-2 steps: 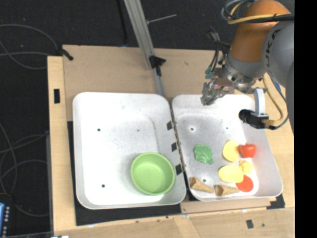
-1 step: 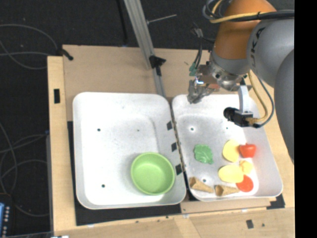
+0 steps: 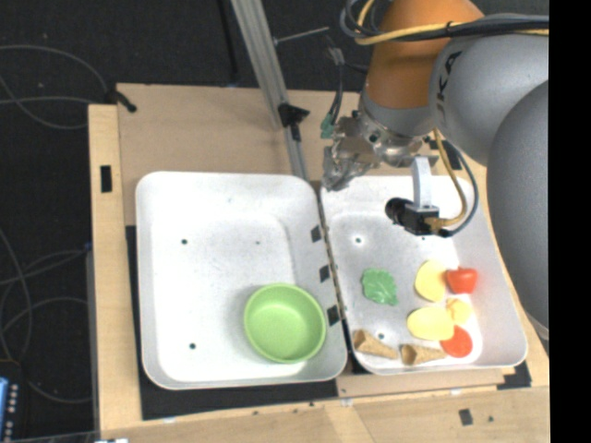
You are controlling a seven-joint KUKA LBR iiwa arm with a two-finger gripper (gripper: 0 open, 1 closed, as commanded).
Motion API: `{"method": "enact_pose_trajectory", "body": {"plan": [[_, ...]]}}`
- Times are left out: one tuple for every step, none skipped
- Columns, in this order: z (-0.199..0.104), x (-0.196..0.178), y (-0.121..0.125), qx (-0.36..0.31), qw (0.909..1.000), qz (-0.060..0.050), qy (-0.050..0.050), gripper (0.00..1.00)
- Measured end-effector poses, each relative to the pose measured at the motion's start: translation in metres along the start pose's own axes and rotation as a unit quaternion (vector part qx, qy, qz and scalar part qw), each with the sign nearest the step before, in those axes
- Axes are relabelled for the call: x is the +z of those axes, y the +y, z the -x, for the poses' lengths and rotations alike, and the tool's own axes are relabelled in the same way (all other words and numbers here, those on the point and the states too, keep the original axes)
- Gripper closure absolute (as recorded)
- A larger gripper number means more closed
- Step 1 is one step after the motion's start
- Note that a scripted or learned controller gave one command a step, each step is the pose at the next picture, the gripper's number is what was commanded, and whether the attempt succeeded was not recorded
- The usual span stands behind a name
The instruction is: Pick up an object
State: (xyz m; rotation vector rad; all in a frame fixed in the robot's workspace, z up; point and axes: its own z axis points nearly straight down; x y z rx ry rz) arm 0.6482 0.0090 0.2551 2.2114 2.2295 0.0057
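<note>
Gripper [image 3: 340, 175] | over right bin's [image 3: 489, 340] far-left corner | nothing visibly held

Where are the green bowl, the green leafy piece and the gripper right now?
green bowl [image 3: 284, 323], camera view, inside bottom of the bowl.
green leafy piece [image 3: 379, 286], camera view, its middle.
gripper [image 3: 337, 175], camera view, at its tip.
</note>
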Motion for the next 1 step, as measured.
{"method": "enact_pose_trajectory", "body": {"plan": [[-0.0541,-0.0007,0.0004,0.0,1.0,0.0,0.0,1.0]]}}
